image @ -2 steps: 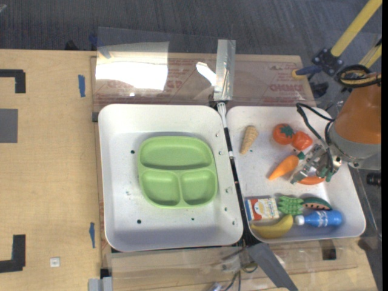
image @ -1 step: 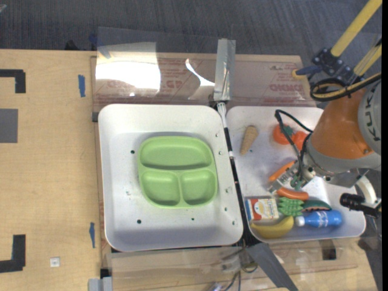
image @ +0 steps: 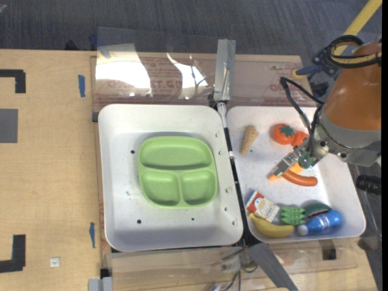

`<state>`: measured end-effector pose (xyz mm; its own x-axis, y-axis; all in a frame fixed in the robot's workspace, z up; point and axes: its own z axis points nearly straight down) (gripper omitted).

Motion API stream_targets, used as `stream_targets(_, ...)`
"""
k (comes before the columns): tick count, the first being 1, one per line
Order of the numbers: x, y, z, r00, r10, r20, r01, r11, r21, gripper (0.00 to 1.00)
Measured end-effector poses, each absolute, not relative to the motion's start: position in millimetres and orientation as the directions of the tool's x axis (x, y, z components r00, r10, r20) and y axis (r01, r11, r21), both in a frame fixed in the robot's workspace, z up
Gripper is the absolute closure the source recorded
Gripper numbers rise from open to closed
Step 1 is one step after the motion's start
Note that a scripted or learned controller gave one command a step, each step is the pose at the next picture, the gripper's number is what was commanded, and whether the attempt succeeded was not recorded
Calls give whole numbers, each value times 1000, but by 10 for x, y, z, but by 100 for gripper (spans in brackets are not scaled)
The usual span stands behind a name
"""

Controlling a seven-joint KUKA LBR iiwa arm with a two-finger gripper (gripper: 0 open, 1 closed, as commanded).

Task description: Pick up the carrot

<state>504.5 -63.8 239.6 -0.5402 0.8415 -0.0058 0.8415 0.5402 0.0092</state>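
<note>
Though low, gripper (image: 301, 160) atop carrot (image: 301, 177)

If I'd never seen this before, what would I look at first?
Probably the bright green plate with three sections, sitting in the middle of the left white bin. Next, the big grey and orange robot arm reaching in from the right, with its gripper down over the carrot in the right bin. Along that bin's front edge lie a banana and a blue bottle.
</note>
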Motion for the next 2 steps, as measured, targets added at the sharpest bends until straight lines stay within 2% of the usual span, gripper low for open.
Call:
stream_targets(1,4961,134,1831,-581,814,2,814,581,-1,100)
stream_targets(2,5108,-75,4063,-569,823,-6,822,569,9,100)
